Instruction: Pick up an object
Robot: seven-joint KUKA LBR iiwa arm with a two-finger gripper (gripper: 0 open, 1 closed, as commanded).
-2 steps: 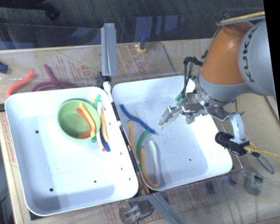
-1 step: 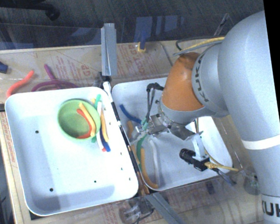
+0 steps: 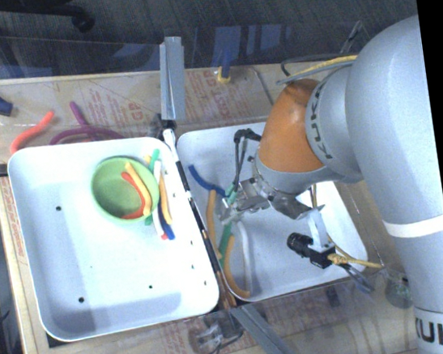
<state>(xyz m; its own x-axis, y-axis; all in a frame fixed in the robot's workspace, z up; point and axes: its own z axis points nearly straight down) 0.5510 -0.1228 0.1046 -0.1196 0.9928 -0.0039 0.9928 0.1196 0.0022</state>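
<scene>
Reaching into the right bin (image 3: 350,219), the gripper (image 3: 234,209) hangs low by its left wall over slim flexible strips, one green strip (image 3: 227,238) and one tan strip (image 3: 218,246); whether it is clenched cannot be told. Such thin, curved pieces seem to favour a crosswise pinch at mid-length. A smooth green bowl (image 3: 117,191) with bright strips sits in the left bin (image 3: 82,290).

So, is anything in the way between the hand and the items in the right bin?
Nothing visible. The hand sits low in the right bin, directly over the green piece and beside the orange strip along the bin's left wall.
</scene>
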